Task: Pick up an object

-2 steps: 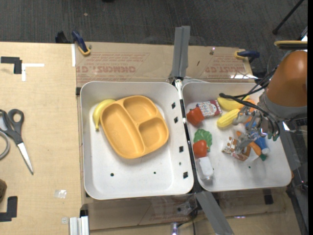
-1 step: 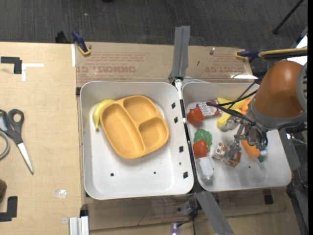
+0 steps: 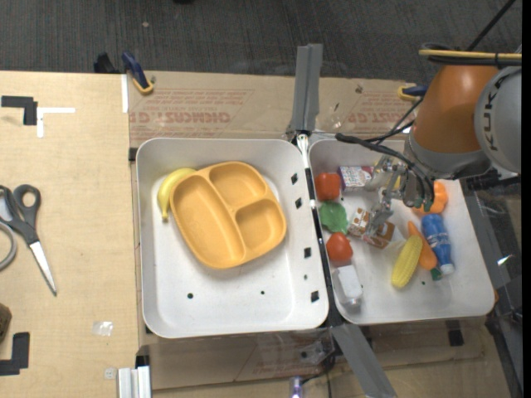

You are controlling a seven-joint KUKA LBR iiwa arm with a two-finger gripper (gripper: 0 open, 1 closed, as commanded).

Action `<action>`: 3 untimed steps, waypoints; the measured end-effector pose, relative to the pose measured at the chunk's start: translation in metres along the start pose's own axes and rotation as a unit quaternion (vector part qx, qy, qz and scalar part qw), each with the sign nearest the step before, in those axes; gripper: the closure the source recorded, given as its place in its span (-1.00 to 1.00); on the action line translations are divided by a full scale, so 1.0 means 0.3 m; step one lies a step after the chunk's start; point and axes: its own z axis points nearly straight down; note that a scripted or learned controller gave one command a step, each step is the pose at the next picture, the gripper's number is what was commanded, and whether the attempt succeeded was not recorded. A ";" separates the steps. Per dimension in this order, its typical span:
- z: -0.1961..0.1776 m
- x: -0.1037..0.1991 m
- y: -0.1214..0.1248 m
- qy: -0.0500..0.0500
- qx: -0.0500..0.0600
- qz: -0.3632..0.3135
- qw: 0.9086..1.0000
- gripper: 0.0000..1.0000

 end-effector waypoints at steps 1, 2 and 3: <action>0.041 0.278 0.022 0.004 -0.001 0.003 1.000 -1.00; 0.043 -0.032 0.062 0.018 0.001 -0.009 1.000 -1.00; 0.042 0.132 -0.004 0.004 -0.001 0.061 0.998 -1.00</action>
